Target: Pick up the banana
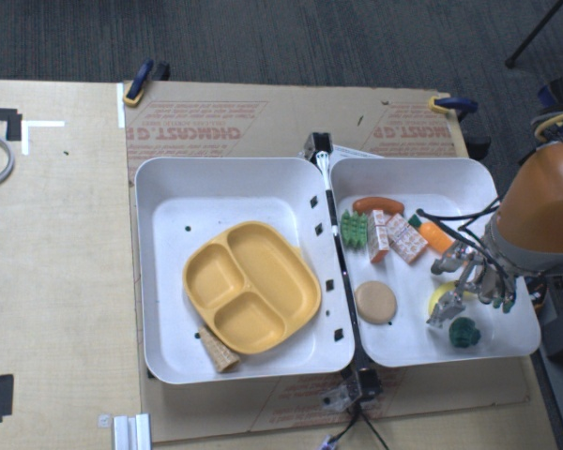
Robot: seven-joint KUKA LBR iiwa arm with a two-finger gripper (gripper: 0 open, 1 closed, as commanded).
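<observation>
Banana (440, 298) lies in the right bin (422, 350), toward its 4 o'clock corner, a small yellow piece mostly covered by the gripper (448, 305), which hangs right over it. I cannot tell whether the tool is spread or pressed together, nor whether it touches the fruit.

Close around it: one dark green round thing (464, 333) just at 5 o'clock of the banana, one tan round cookie (375, 302) at 9 o'clock, and one carrot (433, 233) at 12 o'clock, partly crossed by the arm's cables. Further toward 10 o'clock sit two red-and-white boxes (397, 238) leaning together, one green block (355, 230) and one sausage (379, 204) (the last near the bin's far wall).

The left bin (159, 251) holds one yellow divided plate (251, 287) with three compartments, and one brown wafer-like piece (219, 352) poking out from under the plate's 7 o'clock edge.

Two bins in all, side by side on a cardboard sheet (206, 120).
</observation>
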